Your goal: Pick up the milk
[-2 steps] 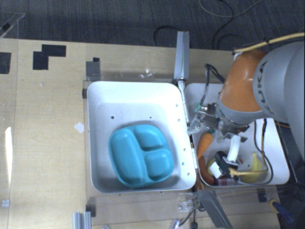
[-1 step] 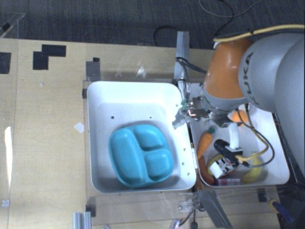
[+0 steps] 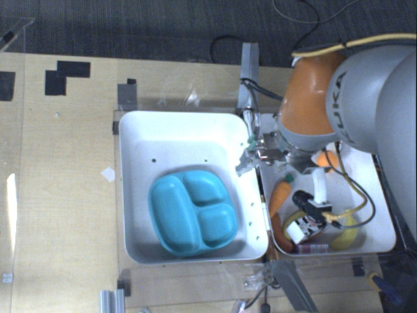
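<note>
Milk (image 3: 297,229): a small white carton with dark markings, lying in the right bin (image 3: 386,237) at that bin's 7 o'clock corner, close to the wall shared with the left bin (image 3: 133,175). It sits at 5 o'clock from the jaws, apart from them and not between them. The jaws hang over the shared wall, near its 12 o'clock end; whether they stand wide or narrow cannot be told. A carrot (image 3: 279,197) lies between the jaws and the milk, just at 11 o'clock of the carton. A yellow fruit (image 3: 346,238) lies at 3 o'clock of the carton.

Arm (image 3: 374,103): grey, entering from 3 o'clock, bent across the right bin, with the orange band (image 3: 310,100) above the wrist.

Left bin: holds a blue divided plate (image 3: 193,210) at its 6 o'clock side.

Setting: pale wooden table (image 3: 58,194) with black tape patches (image 3: 65,74) at 10 o'clock; dark carpet floor (image 3: 130,12) along 12 o'clock.
</note>
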Robot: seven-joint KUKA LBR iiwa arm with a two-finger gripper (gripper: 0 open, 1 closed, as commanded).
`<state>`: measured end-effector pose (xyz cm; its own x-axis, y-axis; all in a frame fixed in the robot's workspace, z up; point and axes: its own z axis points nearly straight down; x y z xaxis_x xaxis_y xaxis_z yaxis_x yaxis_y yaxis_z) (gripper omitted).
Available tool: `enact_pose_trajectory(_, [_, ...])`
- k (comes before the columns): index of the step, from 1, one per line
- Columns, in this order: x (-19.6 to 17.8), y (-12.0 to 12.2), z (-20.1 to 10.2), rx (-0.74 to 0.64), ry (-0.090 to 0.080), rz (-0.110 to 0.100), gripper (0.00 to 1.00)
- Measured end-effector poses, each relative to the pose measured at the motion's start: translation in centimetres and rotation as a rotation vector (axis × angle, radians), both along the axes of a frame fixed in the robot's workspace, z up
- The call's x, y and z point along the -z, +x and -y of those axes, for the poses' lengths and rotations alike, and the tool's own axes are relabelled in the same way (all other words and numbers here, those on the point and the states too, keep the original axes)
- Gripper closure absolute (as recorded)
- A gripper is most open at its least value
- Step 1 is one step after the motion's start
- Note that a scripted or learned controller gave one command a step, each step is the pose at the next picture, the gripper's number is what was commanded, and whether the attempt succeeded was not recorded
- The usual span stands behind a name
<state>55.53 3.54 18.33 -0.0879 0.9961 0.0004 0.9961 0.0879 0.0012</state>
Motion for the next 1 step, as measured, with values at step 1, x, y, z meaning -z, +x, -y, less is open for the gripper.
enact_pose_trajectory(1, [3.92, -1.89, -3.22, 0.034, -0.015, 0.012, 0.00])
